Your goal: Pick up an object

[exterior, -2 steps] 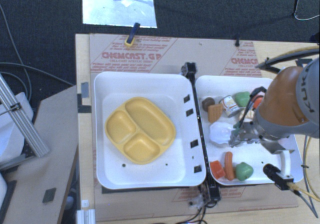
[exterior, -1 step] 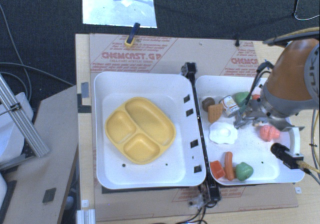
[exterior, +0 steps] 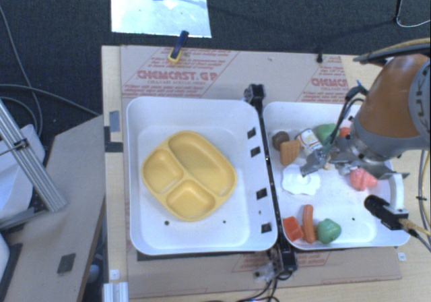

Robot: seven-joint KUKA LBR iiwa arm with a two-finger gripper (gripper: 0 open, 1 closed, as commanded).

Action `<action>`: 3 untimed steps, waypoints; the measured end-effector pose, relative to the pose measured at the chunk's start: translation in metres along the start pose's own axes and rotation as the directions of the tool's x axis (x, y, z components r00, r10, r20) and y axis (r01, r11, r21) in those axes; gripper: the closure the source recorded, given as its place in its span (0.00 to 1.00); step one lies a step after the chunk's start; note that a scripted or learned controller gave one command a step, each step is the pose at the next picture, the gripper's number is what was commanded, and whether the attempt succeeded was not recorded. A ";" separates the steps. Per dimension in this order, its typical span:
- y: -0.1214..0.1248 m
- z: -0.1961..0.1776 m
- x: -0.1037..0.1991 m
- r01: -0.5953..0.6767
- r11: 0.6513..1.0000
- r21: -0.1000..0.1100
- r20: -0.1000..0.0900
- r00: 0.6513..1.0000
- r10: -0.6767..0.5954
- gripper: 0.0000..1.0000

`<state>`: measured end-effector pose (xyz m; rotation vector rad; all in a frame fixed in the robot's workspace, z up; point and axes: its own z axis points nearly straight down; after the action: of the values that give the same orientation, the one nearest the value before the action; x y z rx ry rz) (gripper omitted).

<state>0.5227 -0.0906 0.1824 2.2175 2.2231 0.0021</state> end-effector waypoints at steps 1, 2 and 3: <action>-0.038 0.102 -0.019 -0.005 1.000 0.004 -0.001 1.000 0.005 0.00; -0.035 0.087 -0.018 -0.002 1.000 -0.003 0.002 1.000 0.002 1.00; -0.019 -0.007 0.079 0.013 1.000 -0.009 -0.004 1.000 -0.013 1.00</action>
<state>0.5037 -0.0121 0.1897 2.2006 2.2343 0.0160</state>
